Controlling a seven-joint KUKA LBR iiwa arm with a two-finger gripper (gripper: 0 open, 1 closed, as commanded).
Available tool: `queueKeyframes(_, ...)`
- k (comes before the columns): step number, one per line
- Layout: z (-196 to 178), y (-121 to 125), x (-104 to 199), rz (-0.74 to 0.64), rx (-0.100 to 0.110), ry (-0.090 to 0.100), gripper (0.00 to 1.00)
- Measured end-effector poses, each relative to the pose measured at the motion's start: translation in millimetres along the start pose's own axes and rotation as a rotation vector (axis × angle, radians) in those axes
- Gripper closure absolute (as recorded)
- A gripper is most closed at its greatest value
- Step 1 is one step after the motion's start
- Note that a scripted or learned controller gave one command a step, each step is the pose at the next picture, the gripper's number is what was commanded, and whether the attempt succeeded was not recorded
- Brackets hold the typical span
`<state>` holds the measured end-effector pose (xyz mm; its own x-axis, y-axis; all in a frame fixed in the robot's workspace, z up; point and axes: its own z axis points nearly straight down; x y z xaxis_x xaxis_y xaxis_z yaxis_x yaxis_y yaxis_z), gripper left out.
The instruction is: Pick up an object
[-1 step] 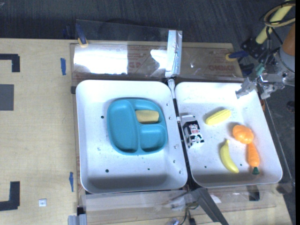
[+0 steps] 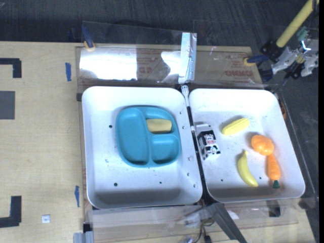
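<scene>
A: What's the biggest thing there?

B: The pale wooden bench [image 2: 40, 135], with the two white bins on it, touching along their inner walls. The left bin [image 2: 96, 186] holds a blue divided plate [image 2: 132, 135], lying flat near its middle.

A: Anything on the plate?

B: A yellow block [image 2: 159, 126], maybe a sponge, in the upper right compartment. The other compartments are bare.

A: And the right bin [image 2: 228, 105]?

B: That's where most of the pickable objects lie. A banana [image 2: 246, 170] is towards the near side, with a carrot [image 2: 273, 168] just beside it on the right, green tip pointing to the near wall. An orange fruit [image 2: 262, 145] touches the carrot's upper end. A corn cob [image 2: 235, 126] lies tilted, farther back and apart from those three. A small black-and-white printed box [image 2: 207, 142] sits close against the left wall.

A: What about the claw, open or closed, holding anything?

B: I cannot tell. All the objects rest on the bin floors or on the plate.

A: Anything else?

B: A yellow pole [image 2: 296, 22] slants off the bench at the far right corner.
</scene>
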<state>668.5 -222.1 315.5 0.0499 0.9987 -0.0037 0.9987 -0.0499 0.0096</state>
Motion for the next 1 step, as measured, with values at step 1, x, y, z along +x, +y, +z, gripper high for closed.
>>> queueKeyframes(1,69.6,-49.7,6.4,-0.083,0.011,0.004,0.00)
